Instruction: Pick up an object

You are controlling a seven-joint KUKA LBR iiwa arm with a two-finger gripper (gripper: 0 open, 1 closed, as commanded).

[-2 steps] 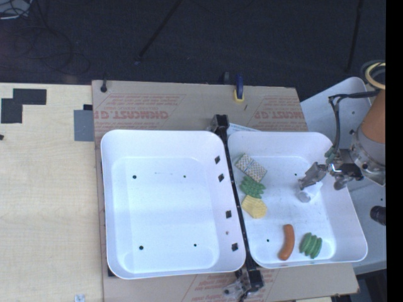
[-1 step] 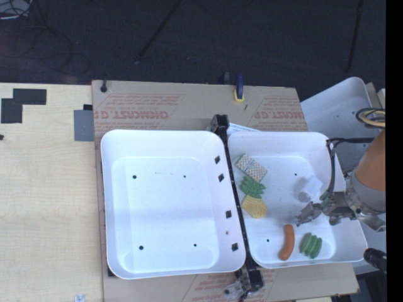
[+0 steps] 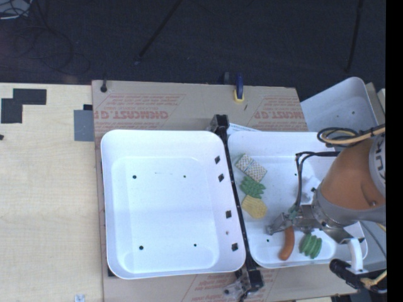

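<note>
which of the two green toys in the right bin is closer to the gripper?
The green toy by the bin's front edge, right beside the orange sausage under the gripper. The other green one lies further left, above the yellow toy.

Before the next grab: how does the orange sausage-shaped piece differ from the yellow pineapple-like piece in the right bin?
The orange sausage piece is slim, rounded and plain orange; the yellow pineapple piece is broader, with a green leafy top. The sausage piece lies near the bin's front edge, right below the gripper; the pineapple piece lies nearer the divider, clear of the gripper. Both rest on the floor of the right bin, neither held.
</note>
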